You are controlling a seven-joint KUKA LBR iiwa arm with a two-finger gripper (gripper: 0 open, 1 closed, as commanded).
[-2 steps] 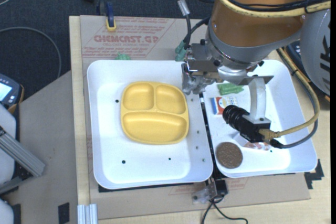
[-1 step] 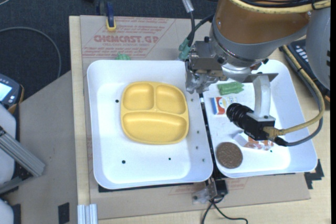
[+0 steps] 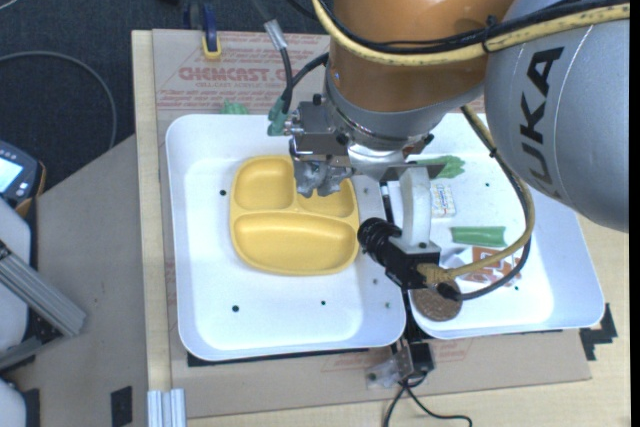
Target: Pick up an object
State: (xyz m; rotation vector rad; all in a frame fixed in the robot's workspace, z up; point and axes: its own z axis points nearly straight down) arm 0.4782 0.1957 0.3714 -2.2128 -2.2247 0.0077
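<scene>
Evidently the reach-and-grasp step of the pick, judging by the pose; nothing seen held. Shows the gripper [image 3: 318, 180] low over the left bin [image 3: 190, 245], directly above the far right compartment of a yellow divided plate [image 3: 285, 245], close to the ridge between the two far compartments. Cannot tell whether parted or closed, nor whether touching the plate, being partly hidden by the wrist. Takes the plate as the likeliest target: lies flat in the middle of the left bin, large compartment on the near side, far right corner under the gripper. Calls next, in all likelihood, for a closing on a rim or ridge of the plate and a straight lift; smooth, shallow walls likely to slip. Farther right, in the right bin [image 3: 570, 300]: a green strip [image 3: 478, 235], a second green piece [image 3: 445, 165], a white packet [image 3: 442, 203] and a brown disc [image 3: 437, 305] at the near edge, all to the right of the gripper.
</scene>
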